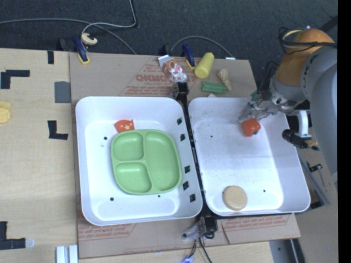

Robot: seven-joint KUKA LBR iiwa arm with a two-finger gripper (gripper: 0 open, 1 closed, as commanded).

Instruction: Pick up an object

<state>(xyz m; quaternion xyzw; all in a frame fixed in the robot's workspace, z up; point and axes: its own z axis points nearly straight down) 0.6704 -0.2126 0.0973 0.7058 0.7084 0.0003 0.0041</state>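
Item: small red-orange ball (250,127), upper part of the right bin (285,196), just below our gripper (256,113). We judge it light, smooth, prone to rolling; grip across its widest middle. Finger state: we cannot tell.

A robotics lab or test bench, seen from above: two shallow white bins (131,215) sit side by side on a sheet of printed cardboard (148,78) laid over a pale wooden bench (33,163) marked with strips of black tape (56,130). Blue clamps (82,52) pin the cardboard's far edge, loose cables (109,29) trail across dark carpet (219,10) behind it, and a grey industrial arm with an orange band (307,43) reaches in from the right. Toy food and a green divided plate (146,161) serve as test props.
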